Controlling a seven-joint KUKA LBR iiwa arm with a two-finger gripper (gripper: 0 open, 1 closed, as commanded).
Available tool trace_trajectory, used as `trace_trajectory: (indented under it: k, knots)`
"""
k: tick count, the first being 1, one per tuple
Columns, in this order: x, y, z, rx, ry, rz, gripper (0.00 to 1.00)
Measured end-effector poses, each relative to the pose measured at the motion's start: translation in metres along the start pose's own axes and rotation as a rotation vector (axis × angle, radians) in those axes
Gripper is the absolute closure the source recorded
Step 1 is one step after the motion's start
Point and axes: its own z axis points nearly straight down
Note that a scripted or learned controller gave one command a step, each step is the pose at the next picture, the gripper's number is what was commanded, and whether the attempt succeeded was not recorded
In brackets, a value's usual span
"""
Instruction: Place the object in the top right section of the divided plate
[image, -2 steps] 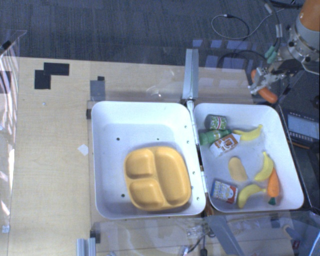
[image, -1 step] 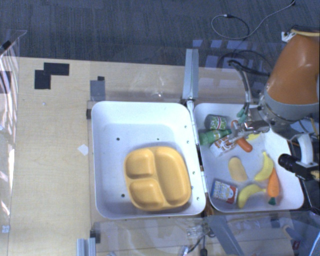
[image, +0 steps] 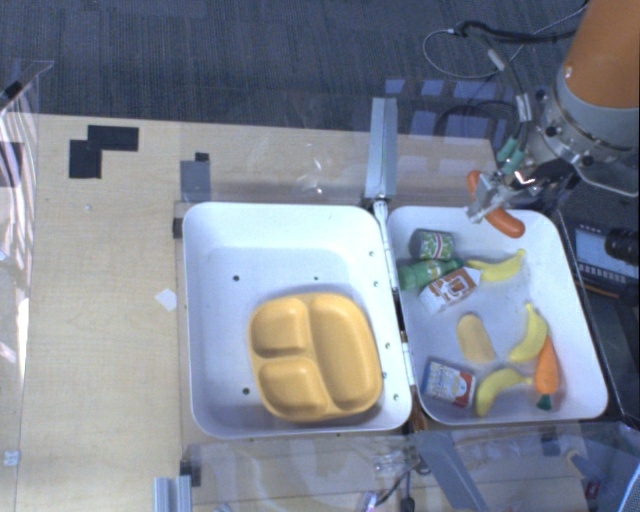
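Two bins: we see a left bin (image: 215, 300) bearing the divided plate (image: 315, 355) and a right bin (image: 575, 300) bearing the loose items; they sit side by side, rims touching along the middle divider.
Divided plate: yellow, three sections, lying toward 5 o'clock of the left bin; we judge its top right section to be the long compartment on the plate's 3 o'clock side, with nothing in it.
Gripper: the gripper (image: 492, 205) hangs over the 11 o'clock corner of the right bin, under the grey wrist and orange band.
Hand state: we cannot tell whether the fingers are spread or pressed together; the wrist hardware hides them.
Object: an orange, sausage-shaped piece (image: 505, 222) lies just beside the gripper at its 4 o'clock; we cannot tell whether it is pinched or merely resting near the rim.
Other items: a green can (image: 432, 243), a small carton (image: 450, 288), three bananas (image: 500, 267), a carrot (image: 545, 372), a tan oval piece (image: 477, 338) and a second carton (image: 448, 383) lie in the right bin.
Step in hand: we judge this to be the pick, at or just after contact with the orange piece.
Next move: we judge it calls for a secure hold, a lift clear of the bin wall, then travel toward 8 o'clock to the plate's long section.
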Motion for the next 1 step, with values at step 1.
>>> trace_trajectory:
  k: [1]
  knots:
    - [0.0527,-0.0283,0.2144,0.010,0.004,0.087,1.00]
